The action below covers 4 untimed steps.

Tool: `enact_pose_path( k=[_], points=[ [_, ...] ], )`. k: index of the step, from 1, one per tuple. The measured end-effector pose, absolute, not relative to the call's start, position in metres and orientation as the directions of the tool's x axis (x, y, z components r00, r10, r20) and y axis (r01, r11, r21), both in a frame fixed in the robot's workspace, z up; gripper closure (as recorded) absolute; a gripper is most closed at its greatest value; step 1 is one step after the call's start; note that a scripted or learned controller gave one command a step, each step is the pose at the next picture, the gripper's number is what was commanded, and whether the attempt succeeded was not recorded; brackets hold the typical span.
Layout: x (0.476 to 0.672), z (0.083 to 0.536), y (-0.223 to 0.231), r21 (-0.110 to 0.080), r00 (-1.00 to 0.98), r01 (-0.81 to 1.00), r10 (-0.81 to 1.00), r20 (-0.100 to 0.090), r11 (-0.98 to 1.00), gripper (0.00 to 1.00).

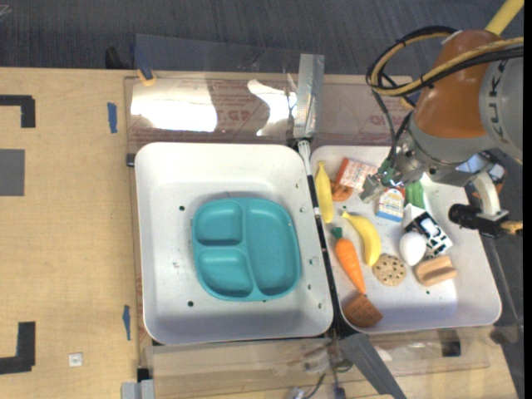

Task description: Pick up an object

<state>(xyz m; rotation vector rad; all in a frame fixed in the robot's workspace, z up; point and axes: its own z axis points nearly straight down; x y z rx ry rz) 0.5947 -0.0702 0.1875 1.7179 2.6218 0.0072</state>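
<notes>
The tool (384,181) hangs low over the right bin (478,306), just above a small carton (389,204) and beside an orange box (352,174); whether it is spread or pinching, I cannot tell. Below lie a banana (366,235), carrot (350,263), cookie (388,270) and egg (412,247). The left bin (158,181) holds a teal tray (246,248).

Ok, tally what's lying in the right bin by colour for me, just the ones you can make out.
Yellow: 2, a banana and a long piece by the divider
Orange: 1, carrot
White: 1, egg
Tan or brown: 3, cookie, block, wedge
Red-orange: 1, box
Total: 8, leaving out the cluttered items under the tool.
</notes>
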Motion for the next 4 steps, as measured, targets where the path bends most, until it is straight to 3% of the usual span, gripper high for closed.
enact_pose_path(
  k=[1,2,3,4],
  points=[
    [0.614,0.205,-0.077,0.004,-0.276,0.961,0.961,-0.002,0.276,1.00],
    [0.556,0.183,-0.055,-0.002,-0.313,0.950,0.950,0.001,0.313,1.00],
    [0.556,0.184,-0.055,-0.001,-0.313,0.950,0.950,0.001,0.313,0.00],
    [0.566,0.090,-0.098,0.005,-0.388,0.922,0.922,-0.003,0.388,0.00]
  ],
)
